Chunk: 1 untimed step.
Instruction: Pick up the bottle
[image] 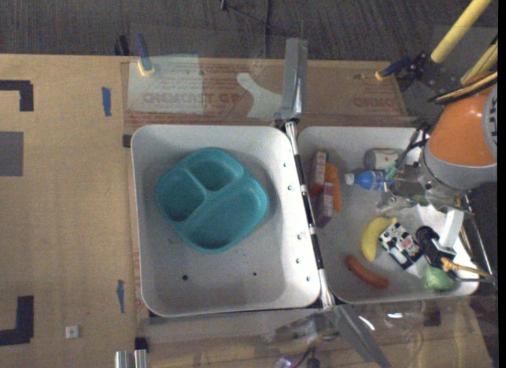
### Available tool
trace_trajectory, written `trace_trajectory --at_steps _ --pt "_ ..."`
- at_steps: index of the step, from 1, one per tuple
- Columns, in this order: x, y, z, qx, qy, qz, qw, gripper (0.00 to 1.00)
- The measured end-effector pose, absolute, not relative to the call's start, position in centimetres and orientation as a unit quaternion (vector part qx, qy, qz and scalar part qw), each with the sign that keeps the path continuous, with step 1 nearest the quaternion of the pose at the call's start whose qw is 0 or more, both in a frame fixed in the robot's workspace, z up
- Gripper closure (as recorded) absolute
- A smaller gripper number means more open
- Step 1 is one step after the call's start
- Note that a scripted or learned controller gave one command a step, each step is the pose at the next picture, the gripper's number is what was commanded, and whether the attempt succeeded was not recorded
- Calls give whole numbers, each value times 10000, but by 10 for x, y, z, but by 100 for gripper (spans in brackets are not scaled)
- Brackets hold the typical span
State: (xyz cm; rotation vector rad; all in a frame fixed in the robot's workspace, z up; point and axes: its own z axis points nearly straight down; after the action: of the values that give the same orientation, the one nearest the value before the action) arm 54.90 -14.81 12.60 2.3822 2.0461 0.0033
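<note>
The arm (462, 141) reaches in from 3 o'clock; its end effector (403, 188) seemingly overhangs the bottle (368, 178), grip state indiscernible.

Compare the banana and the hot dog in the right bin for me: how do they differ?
The banana is yellow, while the hot dog is reddish-brown. The banana looks thicker and curved; the hot dog is slimmer and nearly straight. The banana stands more upright in the view, whereas the hot dog slants down to the right, nearer the bin's front wall. Both lie loose on the floor of the right bin, apart from each other.
</note>
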Motion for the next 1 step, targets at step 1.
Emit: trace_trajectory --at_steps 1 --pt "536 -55 280 7832 6217 -1 1 100"
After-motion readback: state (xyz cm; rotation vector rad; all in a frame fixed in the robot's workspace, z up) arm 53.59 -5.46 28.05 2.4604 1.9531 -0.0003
